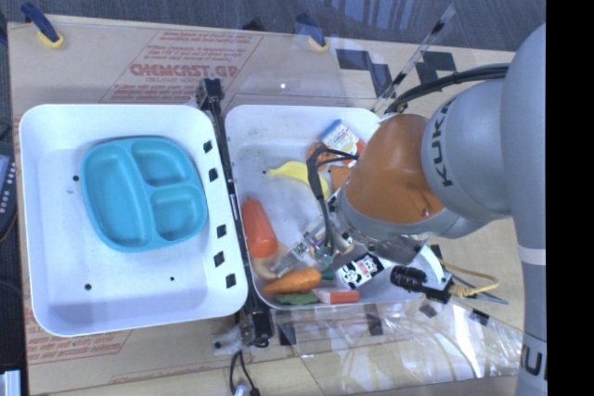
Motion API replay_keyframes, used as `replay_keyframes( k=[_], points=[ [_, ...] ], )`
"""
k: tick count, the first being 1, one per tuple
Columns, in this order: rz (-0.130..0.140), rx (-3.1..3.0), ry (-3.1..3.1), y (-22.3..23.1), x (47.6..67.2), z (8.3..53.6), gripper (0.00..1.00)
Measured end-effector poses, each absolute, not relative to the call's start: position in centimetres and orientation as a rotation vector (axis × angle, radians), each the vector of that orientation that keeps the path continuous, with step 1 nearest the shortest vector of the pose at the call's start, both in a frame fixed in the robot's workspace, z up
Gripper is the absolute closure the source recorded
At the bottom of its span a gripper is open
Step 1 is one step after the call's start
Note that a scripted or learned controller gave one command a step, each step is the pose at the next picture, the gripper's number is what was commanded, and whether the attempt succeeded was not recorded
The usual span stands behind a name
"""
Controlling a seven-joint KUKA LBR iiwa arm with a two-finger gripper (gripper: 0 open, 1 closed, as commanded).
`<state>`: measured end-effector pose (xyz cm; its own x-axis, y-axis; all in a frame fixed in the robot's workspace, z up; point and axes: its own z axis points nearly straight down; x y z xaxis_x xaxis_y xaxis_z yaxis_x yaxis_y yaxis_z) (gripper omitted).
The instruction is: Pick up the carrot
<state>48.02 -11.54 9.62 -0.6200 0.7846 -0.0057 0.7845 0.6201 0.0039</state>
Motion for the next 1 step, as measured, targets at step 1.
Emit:
replay_keyframes(
  k=[1],
  points=[
    [0.004,1.353,2.834,-11.41,48.12,10.65,1.00]
  ],
)
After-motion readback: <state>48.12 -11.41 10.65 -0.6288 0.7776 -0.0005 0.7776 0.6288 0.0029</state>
